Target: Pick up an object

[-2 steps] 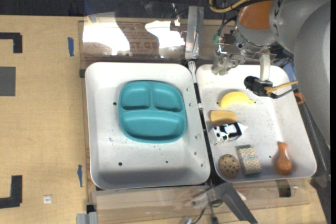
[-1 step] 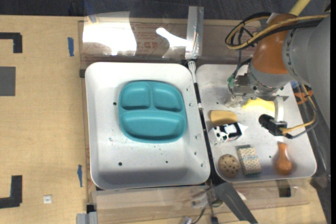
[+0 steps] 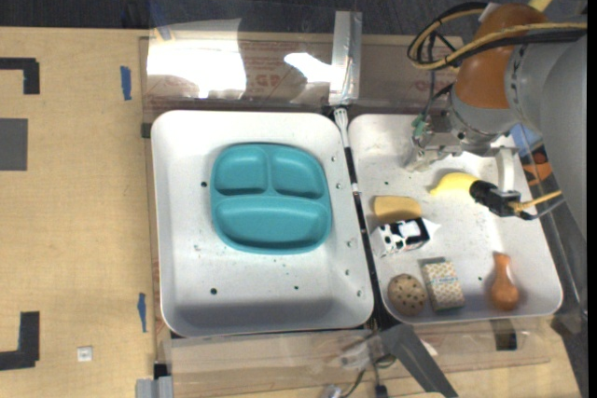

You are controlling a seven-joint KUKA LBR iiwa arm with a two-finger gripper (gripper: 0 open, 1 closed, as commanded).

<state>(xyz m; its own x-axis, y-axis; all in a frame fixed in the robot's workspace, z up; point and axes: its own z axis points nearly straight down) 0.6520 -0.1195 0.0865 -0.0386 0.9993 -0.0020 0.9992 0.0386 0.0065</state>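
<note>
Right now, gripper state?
Gripper: low over the right bin, back corner. Whether it is holding anything cannot be told.

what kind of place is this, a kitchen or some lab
Most likely a robotics lab bench, not a kitchen. A grey arm with an orange band and loose cables reaches over two white bins, one holding a teal divided plate, the other toy-like food such as a banana and a cookie.
</note>
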